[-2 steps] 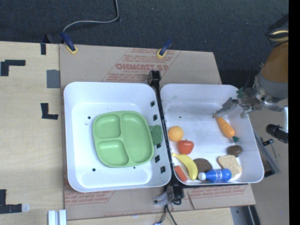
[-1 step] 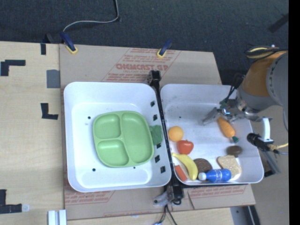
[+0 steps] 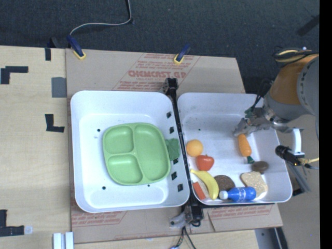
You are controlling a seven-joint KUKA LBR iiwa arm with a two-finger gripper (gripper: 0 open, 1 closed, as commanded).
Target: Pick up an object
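Note:
My gripper [image 3: 248,127] hangs low over the right bin [image 3: 218,113], near its right wall, with the grey arm and orange band [image 3: 290,84] coming in from the right. An orange carrot [image 3: 244,146] lies on the bin floor just below and in front of the gripper, its top end close to the gripper tip. Whether they touch is unclear. Further left in the same bin lie an orange [image 3: 194,148] and a red tomato [image 3: 205,162].
Along the right bin's front sit a banana [image 3: 208,183], a dark round cookie [image 3: 224,182], a blue bottle [image 3: 241,194], a bread slice [image 3: 254,181] and a small brown lump [image 3: 259,166]. The left bin [image 3: 88,108] holds a green divided plate [image 3: 136,153].

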